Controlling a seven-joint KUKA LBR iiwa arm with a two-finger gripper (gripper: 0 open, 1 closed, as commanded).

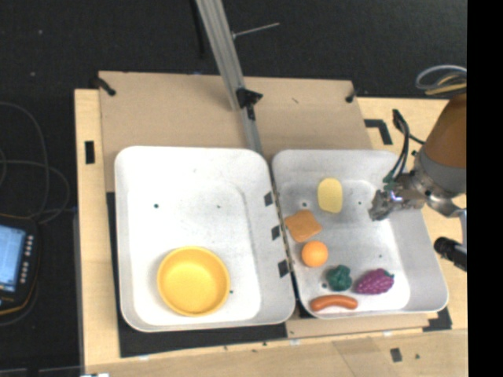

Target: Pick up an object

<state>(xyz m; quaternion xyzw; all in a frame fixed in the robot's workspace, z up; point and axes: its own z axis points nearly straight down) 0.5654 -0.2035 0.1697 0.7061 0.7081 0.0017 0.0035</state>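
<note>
Glossy sausage [333, 303] lies at lower right; above it the gripper [383, 205] hangs tilted over the right bin [409, 246], finger state unclear.

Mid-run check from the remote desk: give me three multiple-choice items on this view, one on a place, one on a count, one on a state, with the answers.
1. Where does the yellow bowl sit?
A. in the left bin, near corner
B. in the right bin
C. on the bench outside the bins

2. How many items lie in the right bin?
A. three
B. six
C. nine

3. How does the gripper stand to the items?
A. pressed onto the grapes
B. above the right bin's far right part, apart from every item
C. over the left bin

Answers: 1 A, the bowl rests in the left bin's near left area. 2 B, yellow piece, brown piece, orange, green piece, grapes and sausage. 3 B, bare bin floor lies between it and the yellow piece.
</note>
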